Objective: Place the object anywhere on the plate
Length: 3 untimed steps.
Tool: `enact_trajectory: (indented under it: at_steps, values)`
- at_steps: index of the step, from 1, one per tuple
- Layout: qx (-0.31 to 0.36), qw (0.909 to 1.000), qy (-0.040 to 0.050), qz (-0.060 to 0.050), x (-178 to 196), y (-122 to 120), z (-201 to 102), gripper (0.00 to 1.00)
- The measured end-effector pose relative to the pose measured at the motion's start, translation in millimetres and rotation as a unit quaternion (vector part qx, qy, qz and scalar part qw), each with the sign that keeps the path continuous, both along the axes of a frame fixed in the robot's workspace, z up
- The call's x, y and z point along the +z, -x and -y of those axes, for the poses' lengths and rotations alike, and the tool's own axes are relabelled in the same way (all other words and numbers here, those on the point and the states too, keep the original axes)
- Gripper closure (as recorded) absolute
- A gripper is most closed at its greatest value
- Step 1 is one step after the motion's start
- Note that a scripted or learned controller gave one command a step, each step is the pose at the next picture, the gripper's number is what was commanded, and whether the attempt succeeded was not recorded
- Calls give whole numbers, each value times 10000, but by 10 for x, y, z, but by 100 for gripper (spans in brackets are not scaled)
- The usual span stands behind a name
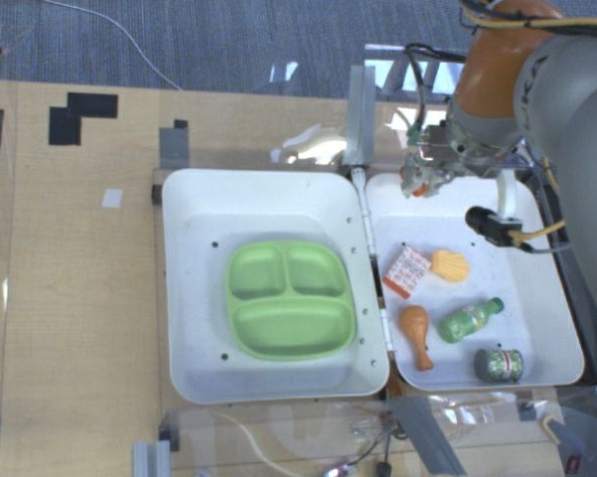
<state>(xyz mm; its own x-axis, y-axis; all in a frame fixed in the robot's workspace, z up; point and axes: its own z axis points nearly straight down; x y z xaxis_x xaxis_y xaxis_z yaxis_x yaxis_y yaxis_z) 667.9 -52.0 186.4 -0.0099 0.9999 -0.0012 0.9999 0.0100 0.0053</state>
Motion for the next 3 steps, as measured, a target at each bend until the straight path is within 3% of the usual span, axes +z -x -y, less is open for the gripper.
enact_trajectory:
  at_steps: [1, 2, 3]
  values:
    - [-22, 10000, -10, -6, -9, 454, -672, 100]
    - [-25, 10000, -14, -19, -71, 881, -1654, 100]
    - [-34, 10000, -13, -17, -70, 880, -1647, 0]
